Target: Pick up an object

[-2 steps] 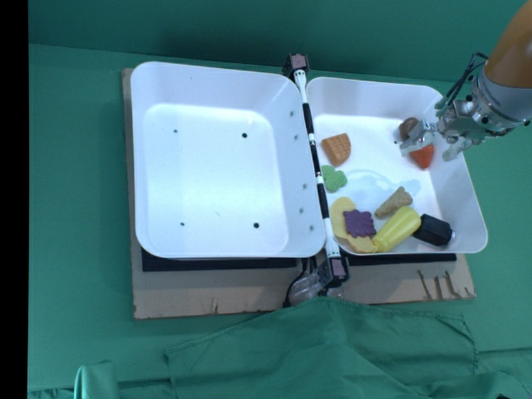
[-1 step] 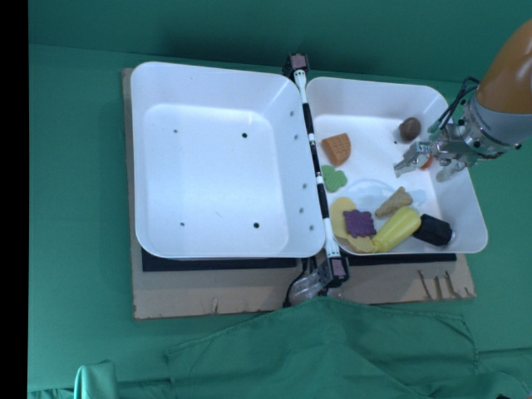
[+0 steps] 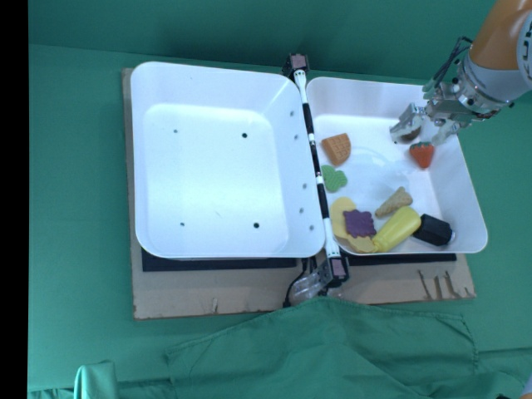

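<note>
Worktop (image 3: 75, 181) w/ green cloth first, biggest thing going, then the left bin (image 3: 166, 81), white and shallow, and the right bin (image 3: 461, 214) beside it w/ all the toys. Arm (image 3: 507, 23) reaches in from the right, orange band up top, gripper (image 3: 413, 129) hanging over the far right part of the right bin. Jaws — can't tell if spread or pressed together, too small & cluttered at the tip; something dark sits there, can't say what. Just beside it, to the right and a touch nearer: small red strawberry toy (image 3: 422, 154), the likely target imo. Looks light, stiff plastic, prob a bit slick & rounded, so pinch across its widest part, not the tapered end. Other options nearer: yellow piece (image 3: 399, 227), black block (image 3: 433, 229), orange wedge (image 3: 337, 148), purple piece (image 3: 359, 222), green piece (image 3: 333, 178).
</note>
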